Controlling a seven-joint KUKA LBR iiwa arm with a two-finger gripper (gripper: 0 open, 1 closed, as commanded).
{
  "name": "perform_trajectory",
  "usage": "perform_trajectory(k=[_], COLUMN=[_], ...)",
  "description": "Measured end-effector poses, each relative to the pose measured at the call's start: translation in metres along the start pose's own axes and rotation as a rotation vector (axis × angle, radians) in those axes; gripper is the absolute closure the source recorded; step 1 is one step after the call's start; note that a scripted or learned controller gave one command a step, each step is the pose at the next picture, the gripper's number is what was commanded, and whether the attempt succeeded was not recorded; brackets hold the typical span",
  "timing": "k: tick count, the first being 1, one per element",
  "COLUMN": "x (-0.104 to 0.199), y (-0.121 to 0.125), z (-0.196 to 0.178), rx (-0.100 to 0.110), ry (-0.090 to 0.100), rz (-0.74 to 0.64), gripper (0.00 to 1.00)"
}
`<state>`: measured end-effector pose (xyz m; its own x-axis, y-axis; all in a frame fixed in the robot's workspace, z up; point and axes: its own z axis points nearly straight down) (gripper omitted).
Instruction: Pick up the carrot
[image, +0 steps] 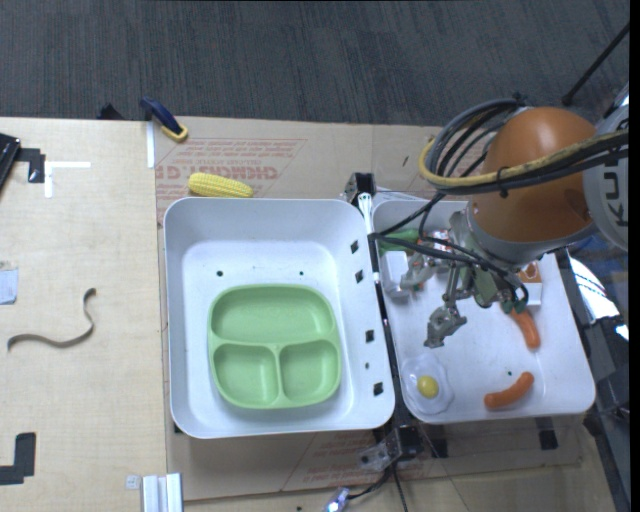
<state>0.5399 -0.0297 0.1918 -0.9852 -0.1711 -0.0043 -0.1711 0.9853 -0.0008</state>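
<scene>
The carrot, judged a light, rigid, smooth toy best pinched across its thick middle, was noted lying free in the right bin toward its right side, just right of the claw, whose state could not be told.

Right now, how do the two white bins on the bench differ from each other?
The left bin holds a green divided plate, while the right bin holds small loose food items: a carrot, a sausage and a fried egg. The left bin is seen whole, while the arm hangs over the right bin with its gripper low inside, hiding part of it. Both are shallow, white and sit side by side.
</scene>
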Motion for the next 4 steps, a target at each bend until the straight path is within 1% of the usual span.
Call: perform_trajectory(k=[1, 2, 3, 4], x=[0.046, -0.013, -0.073, -0.018], y=[0.051, -0.023, -0.048, -0.006], z=[0.000, 0.000, -0.001, 0.000], rx=[-0.002, 0.000, 0.000, -0.001], ry=[0.003, -0.001, -0.002, 0.000], rz=[-0.057, -0.140, -0.157, -0.221], gripper=[0.00, 0.00, 0.00, 0.00])
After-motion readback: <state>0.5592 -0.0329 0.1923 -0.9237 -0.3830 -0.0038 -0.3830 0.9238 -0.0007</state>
